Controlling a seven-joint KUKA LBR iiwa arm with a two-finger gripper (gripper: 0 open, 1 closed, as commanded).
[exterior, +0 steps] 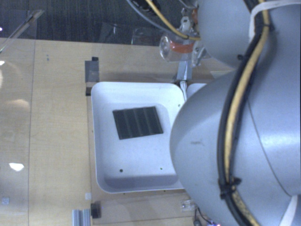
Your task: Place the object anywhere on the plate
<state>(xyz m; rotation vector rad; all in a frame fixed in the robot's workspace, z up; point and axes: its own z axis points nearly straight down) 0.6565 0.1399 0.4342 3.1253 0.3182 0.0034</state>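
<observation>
Working from the left of the bench point(51, 140), you have bare wood along its left edge, with a small dark bracket point(92, 69) just off the far-left corner of the left bin point(101, 168); inside that bin a dark ribbed plate point(138, 122) lies flat, nearer the far wall than the near one, a little left of the bin's middle, with white floor on all sides of it; further right, only a sliver of the right bin point(195, 87) peeks out at its far-left corner, because the grey arm point(235, 140) covers most of that side; its cable bundle point(233, 102) runs down the casing. You cannot tell whether the tool is apart, together or clamped on anything, and you cannot tell where the object to be placed is; it is likely under the arm's bulk. The risk, then, is acting blind: a grasp may fail unseen, or the object may slip during the swing towards the plate and land on the bin floor beside it; the loose cables could also snag the bin's dividing wall.
</observation>
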